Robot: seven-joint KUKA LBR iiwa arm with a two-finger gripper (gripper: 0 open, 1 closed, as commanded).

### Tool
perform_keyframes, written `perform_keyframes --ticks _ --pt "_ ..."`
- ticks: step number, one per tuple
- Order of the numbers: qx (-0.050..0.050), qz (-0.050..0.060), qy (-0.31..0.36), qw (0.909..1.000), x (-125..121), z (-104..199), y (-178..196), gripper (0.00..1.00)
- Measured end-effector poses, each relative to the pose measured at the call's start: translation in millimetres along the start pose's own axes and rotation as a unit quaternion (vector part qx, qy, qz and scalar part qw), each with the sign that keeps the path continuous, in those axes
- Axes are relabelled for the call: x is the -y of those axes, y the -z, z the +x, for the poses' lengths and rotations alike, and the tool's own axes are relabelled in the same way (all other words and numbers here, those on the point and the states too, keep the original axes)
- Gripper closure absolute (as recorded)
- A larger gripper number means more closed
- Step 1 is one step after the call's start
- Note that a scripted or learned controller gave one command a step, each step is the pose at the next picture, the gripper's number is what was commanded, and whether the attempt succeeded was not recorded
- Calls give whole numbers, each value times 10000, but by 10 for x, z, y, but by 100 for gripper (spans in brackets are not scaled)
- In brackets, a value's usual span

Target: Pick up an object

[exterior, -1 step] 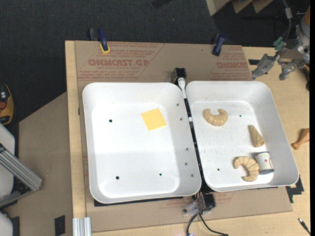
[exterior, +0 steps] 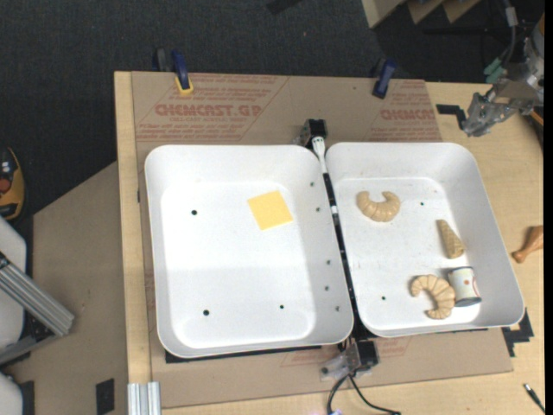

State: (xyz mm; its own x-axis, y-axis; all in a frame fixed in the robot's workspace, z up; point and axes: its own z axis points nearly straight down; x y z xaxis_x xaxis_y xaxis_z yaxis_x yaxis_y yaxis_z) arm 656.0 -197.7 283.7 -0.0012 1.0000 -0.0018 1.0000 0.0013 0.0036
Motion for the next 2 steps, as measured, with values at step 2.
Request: perform_keyframes --ticks 2 --pt "-24 56 19 10000 -105 815 -23 100"
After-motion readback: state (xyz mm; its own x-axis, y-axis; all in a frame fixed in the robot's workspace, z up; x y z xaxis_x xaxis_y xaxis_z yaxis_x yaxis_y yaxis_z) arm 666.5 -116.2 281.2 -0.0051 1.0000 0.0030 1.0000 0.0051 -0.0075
